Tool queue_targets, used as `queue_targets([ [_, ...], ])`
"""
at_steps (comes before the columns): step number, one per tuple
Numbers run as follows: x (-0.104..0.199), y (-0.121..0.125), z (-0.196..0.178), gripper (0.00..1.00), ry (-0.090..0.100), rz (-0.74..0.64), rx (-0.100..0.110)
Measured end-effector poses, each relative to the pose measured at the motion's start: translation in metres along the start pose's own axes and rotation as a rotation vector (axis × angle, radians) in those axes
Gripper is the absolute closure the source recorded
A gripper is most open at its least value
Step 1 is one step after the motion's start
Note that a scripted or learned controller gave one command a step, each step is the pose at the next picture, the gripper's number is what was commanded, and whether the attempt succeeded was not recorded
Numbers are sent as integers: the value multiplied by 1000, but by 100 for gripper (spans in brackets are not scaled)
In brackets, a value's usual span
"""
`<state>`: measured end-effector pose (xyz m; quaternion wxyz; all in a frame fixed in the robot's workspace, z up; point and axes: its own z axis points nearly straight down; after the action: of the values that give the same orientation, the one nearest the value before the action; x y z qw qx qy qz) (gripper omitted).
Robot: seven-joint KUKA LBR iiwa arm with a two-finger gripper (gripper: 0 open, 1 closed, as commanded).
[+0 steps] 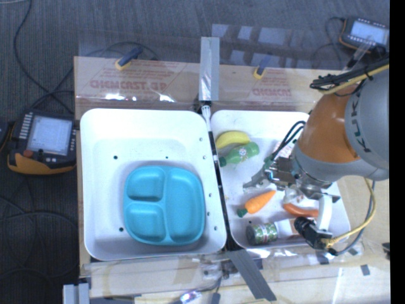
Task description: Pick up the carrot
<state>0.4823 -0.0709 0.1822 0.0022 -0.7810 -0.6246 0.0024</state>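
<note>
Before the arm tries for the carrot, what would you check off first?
1. Carrot in view in the right bin: ok.
2. Hand near the carrot, just above it in the view: ok.
3. Carrot between the fingers: not ok, it lies apart.
4. Room around the carrot: not ok, a green can and a second orange piece lie close.
5. Banana out of the way: ok.

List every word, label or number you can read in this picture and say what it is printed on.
"KU": large grey letters on the arm's housing, cut off at the edge.
Red lettering on the cardboard behind the bins: mirrored and too blurred to read.
Pendant screen, left: too small to read.
Can label: too small to read.
</note>
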Motion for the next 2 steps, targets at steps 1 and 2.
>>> queue_targets([
  [1, -29, 33, 93, 0, 0, -482, -12],
  [2, -28, 35, 83, 100, 1, -482, -18],
])
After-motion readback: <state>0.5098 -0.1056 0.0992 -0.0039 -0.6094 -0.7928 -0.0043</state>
